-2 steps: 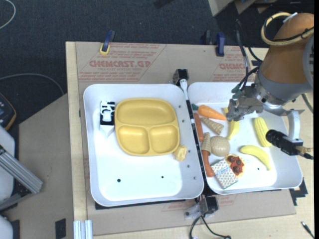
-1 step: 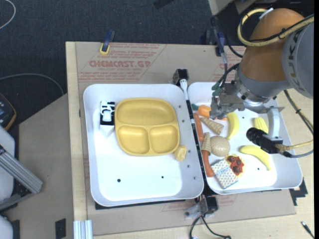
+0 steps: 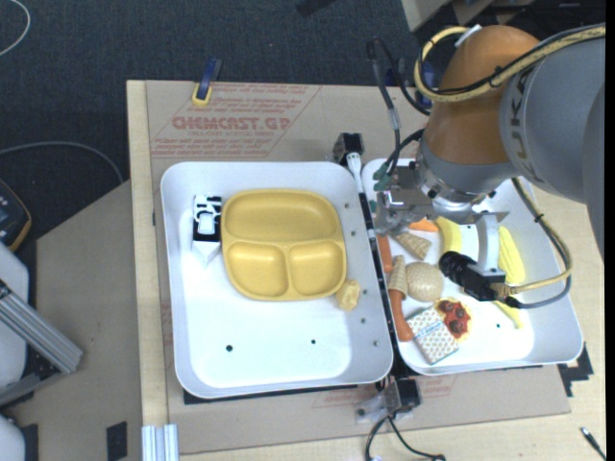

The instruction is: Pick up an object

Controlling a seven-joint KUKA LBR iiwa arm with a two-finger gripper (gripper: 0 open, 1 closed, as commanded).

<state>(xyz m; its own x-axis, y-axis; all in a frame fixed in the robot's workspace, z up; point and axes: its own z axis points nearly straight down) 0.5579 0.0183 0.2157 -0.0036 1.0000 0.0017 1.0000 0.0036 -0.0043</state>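
My gripper (image 3: 396,209) hangs low over the far left part of the right bin (image 3: 548,339), under the grey and orange arm. Just below it lie a small orange piece (image 3: 423,226) and a tan cone-shaped item (image 3: 414,246). An orange stick (image 3: 392,291) runs along the bin's left wall. Nearer the front are a beige round item (image 3: 423,279), a red and dark item (image 3: 455,317) and a checkered packet (image 3: 432,335). A yellow banana-like item (image 3: 510,254) lies to the right. I see nothing held.
The left bin (image 3: 279,358) holds a yellow divided plate (image 3: 283,243), a black and white item (image 3: 205,219) at its far left, and a small pale yellow piece (image 3: 348,297) by the plate's right corner. A ridge (image 3: 370,257) separates the bins.
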